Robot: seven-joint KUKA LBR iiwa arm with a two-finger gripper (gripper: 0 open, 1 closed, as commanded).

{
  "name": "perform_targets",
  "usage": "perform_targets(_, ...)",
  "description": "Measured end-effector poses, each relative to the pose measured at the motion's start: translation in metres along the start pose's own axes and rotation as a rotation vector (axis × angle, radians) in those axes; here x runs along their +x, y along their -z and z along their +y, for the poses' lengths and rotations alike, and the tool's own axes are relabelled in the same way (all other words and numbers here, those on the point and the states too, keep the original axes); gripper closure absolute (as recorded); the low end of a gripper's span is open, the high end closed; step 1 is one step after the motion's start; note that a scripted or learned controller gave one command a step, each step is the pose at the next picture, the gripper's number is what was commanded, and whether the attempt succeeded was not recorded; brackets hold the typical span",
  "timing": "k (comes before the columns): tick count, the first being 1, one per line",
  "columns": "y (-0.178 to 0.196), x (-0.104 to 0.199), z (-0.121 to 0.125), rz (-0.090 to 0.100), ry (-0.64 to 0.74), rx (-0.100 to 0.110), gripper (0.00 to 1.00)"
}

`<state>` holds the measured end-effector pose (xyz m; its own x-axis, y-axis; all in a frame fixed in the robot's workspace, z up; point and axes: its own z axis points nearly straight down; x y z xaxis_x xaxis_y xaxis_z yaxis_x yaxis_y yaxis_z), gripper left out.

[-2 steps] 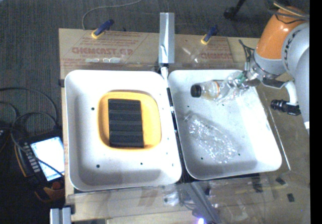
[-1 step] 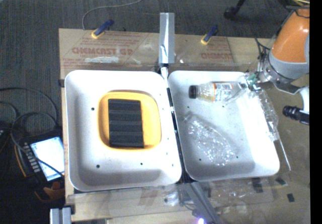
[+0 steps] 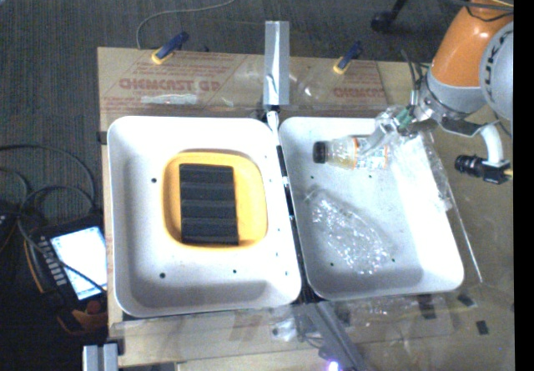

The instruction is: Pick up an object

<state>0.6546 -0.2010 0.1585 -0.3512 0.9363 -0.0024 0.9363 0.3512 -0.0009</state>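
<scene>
A clear plastic bottle [image 3: 355, 152] with a dark cap lies on its side at the back of the right bin [image 3: 446, 261], cap pointing left. My gripper [image 3: 399, 122] reaches in from the right, over the bin's back right corner, and meets the bottle's base end. Glare and the clear plastic blur the contact there. A crumpled clear plastic wrapper [image 3: 350, 232] lies in the middle of the same bin. In the left bin [image 3: 133, 278], a yellow dish holding a black ribbed block [image 3: 209, 203] rests at the centre.
A metal post [image 3: 276, 61] stands behind the seam between the bins. Two blue-and-yellow clamps [image 3: 169, 47] hold the cardboard backing. The arm's orange band [image 3: 467, 48] is at the top right. Cables and a lit device [image 3: 71, 257] lie on the floor to the left.
</scene>
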Motion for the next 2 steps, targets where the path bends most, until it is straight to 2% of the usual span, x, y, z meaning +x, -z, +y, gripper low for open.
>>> perform_targets(1, 0.022, -0.009, -0.042, 0.001, 0.097, 0.000, 0.00)
perform_targets(2, -0.010, 0.009, 0.019, 0.002, 0.114, -0.002, 0.00)
